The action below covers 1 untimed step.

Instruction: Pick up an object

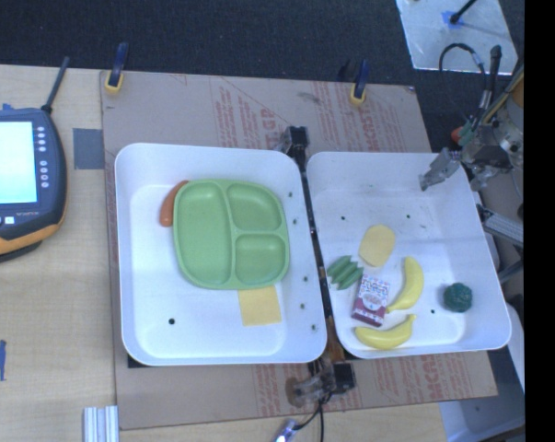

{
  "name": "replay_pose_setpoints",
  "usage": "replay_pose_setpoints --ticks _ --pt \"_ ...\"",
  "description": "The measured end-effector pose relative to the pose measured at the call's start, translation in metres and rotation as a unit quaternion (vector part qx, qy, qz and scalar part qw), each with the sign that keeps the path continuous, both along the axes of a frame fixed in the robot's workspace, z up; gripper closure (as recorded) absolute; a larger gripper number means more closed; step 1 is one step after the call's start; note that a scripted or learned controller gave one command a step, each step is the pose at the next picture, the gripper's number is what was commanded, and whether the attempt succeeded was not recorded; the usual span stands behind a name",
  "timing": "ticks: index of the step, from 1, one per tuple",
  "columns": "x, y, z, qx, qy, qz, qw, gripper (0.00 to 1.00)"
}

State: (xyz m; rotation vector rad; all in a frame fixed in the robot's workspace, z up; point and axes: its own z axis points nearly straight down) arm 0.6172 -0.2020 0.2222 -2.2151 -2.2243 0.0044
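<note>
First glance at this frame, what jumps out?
The green tray dominates the left bin, with a yellow square at its near edge and an orange item peeking out on its left. In the right bin, two bananas flank a small carton. The gripper sits over that bin's far right corner.

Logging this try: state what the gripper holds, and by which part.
Nothing. The gripper sits at the right bin's top right corner, with nothing between its fingers.
</note>
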Motion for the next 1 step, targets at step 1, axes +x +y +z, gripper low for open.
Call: replay_pose_setpoints --ticks 1 --pt "-0.0657 0.0014 -0.0683 0.0 0.001 0.001 1.0 0.0"
